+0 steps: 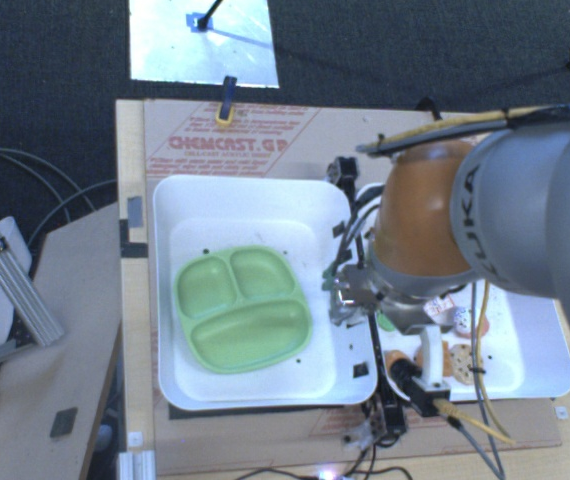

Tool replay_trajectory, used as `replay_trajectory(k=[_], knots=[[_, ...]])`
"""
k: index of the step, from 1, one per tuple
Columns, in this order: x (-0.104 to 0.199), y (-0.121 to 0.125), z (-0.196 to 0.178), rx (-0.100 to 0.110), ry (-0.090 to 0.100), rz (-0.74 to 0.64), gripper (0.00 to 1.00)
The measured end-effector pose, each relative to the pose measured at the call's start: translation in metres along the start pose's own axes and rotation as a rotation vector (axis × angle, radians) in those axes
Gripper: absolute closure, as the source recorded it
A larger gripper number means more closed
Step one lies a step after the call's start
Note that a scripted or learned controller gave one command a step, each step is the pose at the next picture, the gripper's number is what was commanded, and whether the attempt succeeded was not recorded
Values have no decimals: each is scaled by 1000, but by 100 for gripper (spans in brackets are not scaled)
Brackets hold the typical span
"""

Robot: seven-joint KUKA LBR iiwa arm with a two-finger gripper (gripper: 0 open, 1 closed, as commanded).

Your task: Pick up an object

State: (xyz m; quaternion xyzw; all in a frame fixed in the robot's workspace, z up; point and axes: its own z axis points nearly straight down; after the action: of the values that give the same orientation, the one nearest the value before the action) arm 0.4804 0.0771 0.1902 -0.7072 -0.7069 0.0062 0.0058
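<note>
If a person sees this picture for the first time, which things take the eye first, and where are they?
The big grey arm with its orange band comes in from the right and hangs over the right bin, hiding much of it. In the left bin lies a pale green divided plate, the brightest thing there. Small objects peek out under the arm in the right bin.

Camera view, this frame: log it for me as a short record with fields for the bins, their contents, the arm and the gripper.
left bin: holds a green divided plate, lying flat
right bin: mostly covered by the arm; small items partly visible, too hidden to identify
arm: reaches in from the right, wrist above the right bin near the divide between the bins
gripper: under the wrist; cannot tell whether it holds anything
</note>
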Motion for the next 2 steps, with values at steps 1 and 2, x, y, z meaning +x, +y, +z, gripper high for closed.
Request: replay_trajectory(k=[1,2], knots=[[-84,28,-83,-28,-3,7,100],[-55,5,-92,-20,2,-7,100]])
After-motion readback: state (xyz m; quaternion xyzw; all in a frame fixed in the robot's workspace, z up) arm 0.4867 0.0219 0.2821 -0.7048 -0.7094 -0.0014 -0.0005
